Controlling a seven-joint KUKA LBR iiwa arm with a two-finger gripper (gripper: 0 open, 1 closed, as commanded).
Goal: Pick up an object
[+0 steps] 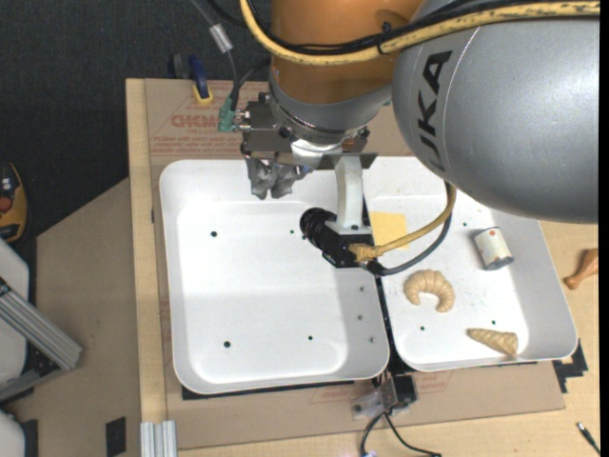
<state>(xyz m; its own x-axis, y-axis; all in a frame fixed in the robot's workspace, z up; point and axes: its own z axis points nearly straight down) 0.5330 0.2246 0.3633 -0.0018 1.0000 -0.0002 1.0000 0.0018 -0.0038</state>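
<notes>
My gripper (270,190) hangs over the back edge of the left bin (257,350), under the orange band of the arm. Its two grey fingers stand close together and I see nothing between them. The objects lie in the right bin (533,350): a flat yellow square (388,225) near the divider, a tan croissant-shaped piece (430,289) in the middle, a small white cylinder (492,247) to the right, and a tan cone (495,340) near the front edge. The arm hides the back of the right bin.
A black fitting with a yellow cable (328,238) dangles from the arm over the divider between the bins. The bins rest on a brown board (143,255). An orange item (582,272) lies outside the right bin at the far right.
</notes>
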